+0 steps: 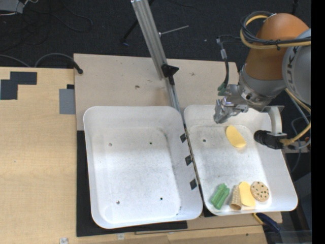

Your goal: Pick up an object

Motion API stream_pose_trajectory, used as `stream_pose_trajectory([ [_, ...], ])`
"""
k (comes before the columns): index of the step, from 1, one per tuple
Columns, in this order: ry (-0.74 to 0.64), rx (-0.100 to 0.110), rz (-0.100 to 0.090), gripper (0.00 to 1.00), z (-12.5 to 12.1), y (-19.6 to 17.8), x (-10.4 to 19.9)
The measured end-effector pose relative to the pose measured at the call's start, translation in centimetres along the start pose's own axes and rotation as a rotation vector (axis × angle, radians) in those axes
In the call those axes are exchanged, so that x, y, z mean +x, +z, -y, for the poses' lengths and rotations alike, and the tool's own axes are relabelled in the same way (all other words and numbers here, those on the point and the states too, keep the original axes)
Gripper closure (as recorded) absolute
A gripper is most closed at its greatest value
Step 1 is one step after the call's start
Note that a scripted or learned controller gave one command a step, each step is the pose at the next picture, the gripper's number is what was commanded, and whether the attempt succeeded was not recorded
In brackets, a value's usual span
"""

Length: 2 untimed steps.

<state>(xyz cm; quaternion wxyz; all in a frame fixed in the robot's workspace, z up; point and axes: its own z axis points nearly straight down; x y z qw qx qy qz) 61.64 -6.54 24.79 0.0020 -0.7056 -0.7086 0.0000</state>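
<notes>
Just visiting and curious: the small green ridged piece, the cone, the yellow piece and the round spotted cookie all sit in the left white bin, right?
Not quite. In the camera view the green ridged piece, cone, yellow piece and spotted cookie sit in the right white bin, along its near edge.

You cannot tell how the small grey two-finger gripper [222, 117] stands: its tips blur against the shallow white right-hand bin [277, 159]. The grey and orange arm [277, 50] runs out past the right edge. The pale yellow wedge [247, 193] overlaps the tan ribbed cone [236, 199], hiding part of it
</notes>
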Motion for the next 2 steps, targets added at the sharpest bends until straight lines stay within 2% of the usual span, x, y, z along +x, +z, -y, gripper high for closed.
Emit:
stream_pose_trajectory([
  [2,0.000,0.004,0.001,1.00,2.5,2.5,10.5],
])
